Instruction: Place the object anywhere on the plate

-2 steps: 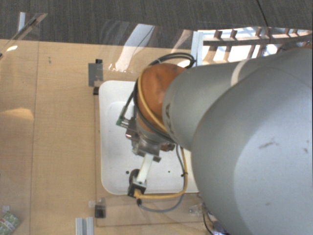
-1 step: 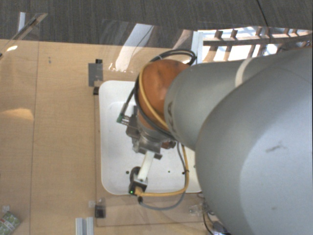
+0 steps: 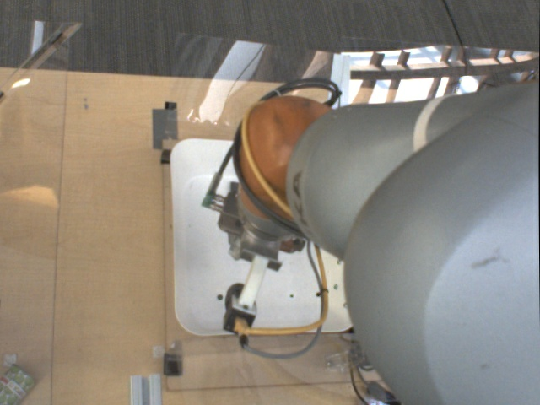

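My gripper (image 3: 256, 247) hangs low over the white bin (image 3: 190, 226), below the orange band (image 3: 274, 154) of the wrist. I see it from above, so its body covers whatever is beneath it. The big grey arm (image 3: 422, 251) reaches in from the right and hides the right part of this bin and everything past it. The bare white floor of the bin shows at the left and along the front.
The bin rests on a pale wooden bench (image 3: 84, 226). Small black clamps stand at its far left corner (image 3: 165, 126) and near left corner (image 3: 172, 363). A green and white item (image 3: 12, 383) lies at the bench's front left. A white metal frame (image 3: 439, 66) stands at the back right.
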{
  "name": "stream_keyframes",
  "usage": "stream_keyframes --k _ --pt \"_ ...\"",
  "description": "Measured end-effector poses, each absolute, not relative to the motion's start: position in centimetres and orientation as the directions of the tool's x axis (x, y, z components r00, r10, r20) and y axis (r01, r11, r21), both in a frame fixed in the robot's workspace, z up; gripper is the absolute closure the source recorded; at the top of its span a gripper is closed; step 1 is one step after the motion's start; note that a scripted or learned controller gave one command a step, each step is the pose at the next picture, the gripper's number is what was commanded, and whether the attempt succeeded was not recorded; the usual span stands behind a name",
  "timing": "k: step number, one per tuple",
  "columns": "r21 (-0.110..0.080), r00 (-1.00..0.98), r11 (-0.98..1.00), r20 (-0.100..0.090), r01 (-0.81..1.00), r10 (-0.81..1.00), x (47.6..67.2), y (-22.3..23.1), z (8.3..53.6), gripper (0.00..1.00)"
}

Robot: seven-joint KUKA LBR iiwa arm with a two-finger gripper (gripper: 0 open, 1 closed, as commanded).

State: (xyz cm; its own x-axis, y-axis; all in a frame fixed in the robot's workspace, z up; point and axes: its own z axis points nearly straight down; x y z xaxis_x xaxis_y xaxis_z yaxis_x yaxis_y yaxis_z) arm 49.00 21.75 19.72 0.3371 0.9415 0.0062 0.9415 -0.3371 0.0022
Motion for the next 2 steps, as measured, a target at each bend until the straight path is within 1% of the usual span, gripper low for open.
stream_keyframes --k 1,2 --pt "0.003 0.334 -0.334 0.008 0.943 0.943 49.1 21.8 20.7 1.00" --pt "0.006 0.451 -0.451 0.014 0.893 0.893 49.0 23.8 9.1 1.00"
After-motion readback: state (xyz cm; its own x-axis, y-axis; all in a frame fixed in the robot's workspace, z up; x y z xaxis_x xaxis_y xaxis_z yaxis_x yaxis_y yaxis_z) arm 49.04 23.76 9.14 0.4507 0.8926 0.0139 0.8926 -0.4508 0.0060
